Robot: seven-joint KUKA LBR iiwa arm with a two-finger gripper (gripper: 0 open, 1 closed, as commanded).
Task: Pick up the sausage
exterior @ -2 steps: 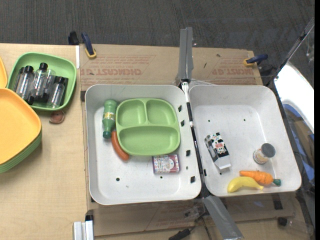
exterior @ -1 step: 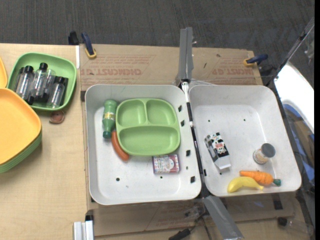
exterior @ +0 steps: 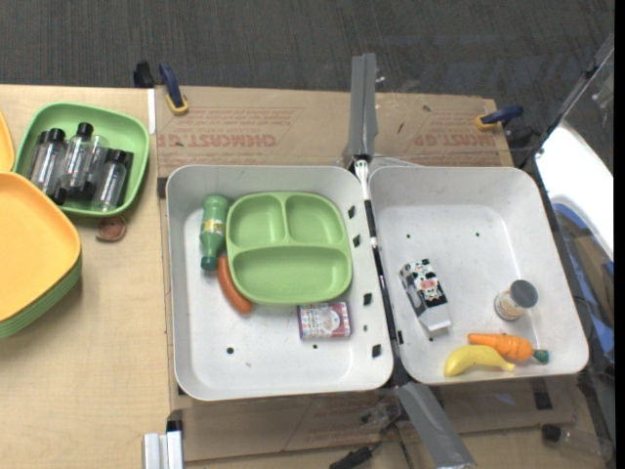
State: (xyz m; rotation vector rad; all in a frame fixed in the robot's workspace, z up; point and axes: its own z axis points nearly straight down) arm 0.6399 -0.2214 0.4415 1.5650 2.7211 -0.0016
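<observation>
The sausage (exterior: 233,285) is an orange-red link lying in the left bin (exterior: 195,360), tucked against the lower left edge of a green divided plate (exterior: 289,244). A green bottle (exterior: 212,231) lies just above it, along the plate's left side.
A pink packet (exterior: 323,320) lies below the plate. The right bin (exterior: 469,213) holds a small black-and-white carton (exterior: 425,294), a round tin (exterior: 515,300), a toy carrot (exterior: 506,346) and a banana (exterior: 476,362). Left of the bins stand orange plates (exterior: 34,257) and a green tray of bottles (exterior: 83,159).
</observation>
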